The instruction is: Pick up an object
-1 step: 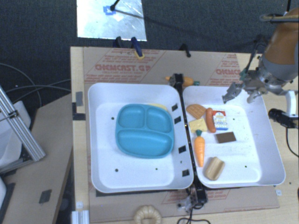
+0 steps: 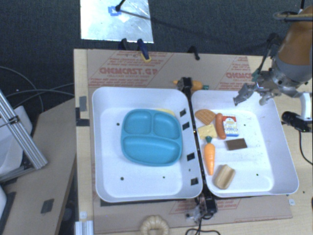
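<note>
The right bin holds several toy foods: a tan bread slice, a red sausage, a red and white box, a yellow cheese wedge, a carrot, a brown chocolate bar and a bread roll. My gripper hovers over the far edge of that bin, above and behind the box. Its two fingers stand apart, open, with nothing between them. In the left bin lies a blue divided plate, with a pale yellow item peeking out behind it.
A black hinge strip runs between the bins, with an orange item at its far end. A shiny metal sheet lies beyond the bench, a blue and yellow clamp at the cardboard's far edge. A beige ring sits at the front.
</note>
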`<state>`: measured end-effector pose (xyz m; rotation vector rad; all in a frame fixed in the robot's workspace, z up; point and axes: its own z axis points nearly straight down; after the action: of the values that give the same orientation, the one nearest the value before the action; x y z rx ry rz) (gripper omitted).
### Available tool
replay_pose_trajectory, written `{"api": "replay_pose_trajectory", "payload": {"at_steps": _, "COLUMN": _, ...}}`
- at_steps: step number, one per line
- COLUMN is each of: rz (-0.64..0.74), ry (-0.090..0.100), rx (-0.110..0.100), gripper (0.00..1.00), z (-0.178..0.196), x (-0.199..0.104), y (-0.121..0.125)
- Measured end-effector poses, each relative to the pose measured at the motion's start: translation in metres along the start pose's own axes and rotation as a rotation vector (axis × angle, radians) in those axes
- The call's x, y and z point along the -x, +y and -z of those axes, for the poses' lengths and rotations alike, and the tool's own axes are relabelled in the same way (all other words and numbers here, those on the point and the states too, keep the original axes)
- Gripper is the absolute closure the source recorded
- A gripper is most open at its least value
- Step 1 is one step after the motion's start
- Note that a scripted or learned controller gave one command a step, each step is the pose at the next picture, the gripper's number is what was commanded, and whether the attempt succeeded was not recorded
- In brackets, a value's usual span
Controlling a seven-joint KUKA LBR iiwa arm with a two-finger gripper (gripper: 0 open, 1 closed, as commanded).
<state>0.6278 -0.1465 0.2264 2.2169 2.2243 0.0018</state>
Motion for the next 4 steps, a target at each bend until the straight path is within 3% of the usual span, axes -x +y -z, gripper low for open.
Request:
{"api": "replay_pose_trajectory", "payload": {"at_steps": 1, "rz": -0.002, "ry": -0.001, "rx": -0.001, "gripper": 0.00, "z": -0.061, "x": 0.002, "y": 0.000}}
{"api": "replay_pose_trajectory", "payload": {"at_steps": 3, "rz": -0.003, "ry": -0.001, "rx": 0.004, "gripper": 0.00, "z": -0.138, "x": 0.005, "y": 0.002}}
{"api": "replay_pose_trajectory", "payload": {"at_steps": 4, "rz": -0.003, "ry": -0.004, "rx": 0.011, "gripper": 1.00, "z": -0.127, "x": 0.006, "y": 0.003}}
